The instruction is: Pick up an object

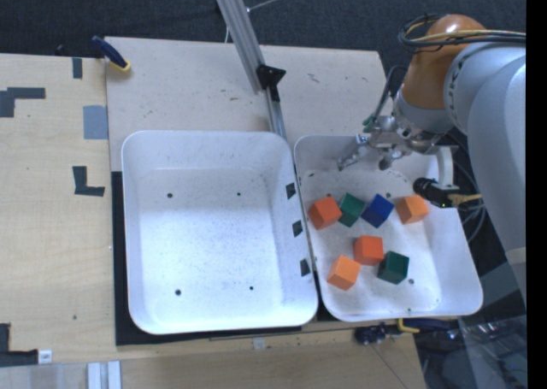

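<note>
We see our end effector [369, 155] above the right bin's [453, 293] far edge, holding nothing; its opening we cannot tell. The blocks, such as the blue block [378, 209], lie mid-bin, so picking is not yet begun.

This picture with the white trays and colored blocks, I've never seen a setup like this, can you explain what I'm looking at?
It is one camera looking down at a slant on a wooden bench. The grey and orange machine on the right is a robot arm; its hand hangs above the far end of the right bin, with nothing visibly held. Its job is to pick something up. Two shallow white bins sit side by side. The left bin shows bare floor. The right bin holds seven small blocks: four orange ones, two green ones and one blue block. A metal pole crosses above.
</note>
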